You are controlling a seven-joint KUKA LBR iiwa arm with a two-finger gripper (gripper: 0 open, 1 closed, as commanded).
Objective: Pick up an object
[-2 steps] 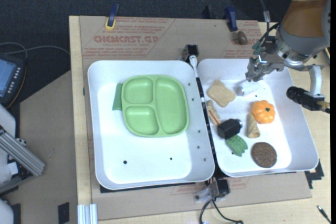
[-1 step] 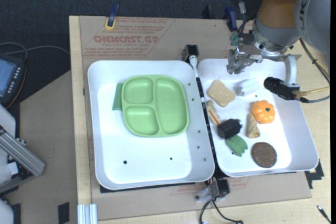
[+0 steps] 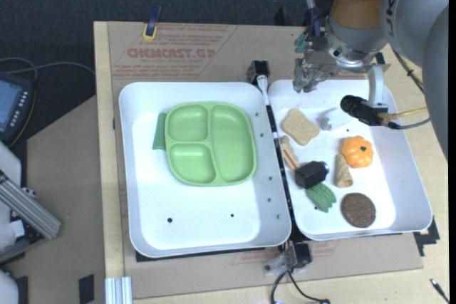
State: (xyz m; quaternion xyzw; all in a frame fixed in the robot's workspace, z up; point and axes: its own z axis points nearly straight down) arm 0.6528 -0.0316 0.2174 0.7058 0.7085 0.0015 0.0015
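The right bin [image 3: 406, 174] holds several items: a tan bread slice [image 3: 300, 127], an orange pumpkin [image 3: 357, 151], a black block [image 3: 311, 173], a green leafy piece [image 3: 322, 196], a round brown cookie [image 3: 358, 209], a beige wedge [image 3: 343, 172] and a thin tan stick [image 3: 288, 153]. My gripper [image 3: 306, 78] hangs over the bin's far left corner, above and behind the bread slice. It touches none of the items, and I see nothing in it.
The left bin [image 3: 142, 210] carries a green divided plate [image 3: 211, 142] with a green piece [image 3: 158, 132] tucked under its left edge. A black part [image 3: 360, 110] with a cable sticks out from the wrist over the right bin's far side. A blue-yellow clamp [image 3: 151, 26] sits on the board behind.
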